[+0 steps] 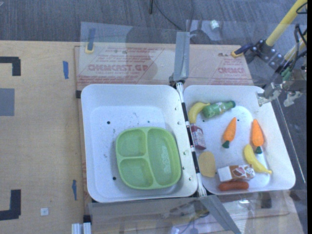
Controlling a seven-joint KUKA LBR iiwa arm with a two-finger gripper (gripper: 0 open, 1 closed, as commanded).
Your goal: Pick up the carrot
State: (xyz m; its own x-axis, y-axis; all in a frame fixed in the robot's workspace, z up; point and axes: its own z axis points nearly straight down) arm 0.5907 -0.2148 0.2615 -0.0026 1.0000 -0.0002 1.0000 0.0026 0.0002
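While gripper (278, 92) hangs over right bin (287, 172) rim | closure unclear | carrot (229, 131) unobstructed mid-bin

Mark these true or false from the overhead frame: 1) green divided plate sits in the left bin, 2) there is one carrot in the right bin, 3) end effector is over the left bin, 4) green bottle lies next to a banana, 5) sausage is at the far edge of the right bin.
1) True. The green divided plate lies in the left bin.
2) False. Two carrots lie in the right bin: the left carrot and the right carrot.
3) False. The end effector is at the right bin's upper right corner.
4) True. The green bottle lies beside the upper banana.
5) False. The sausage lies at the near edge.
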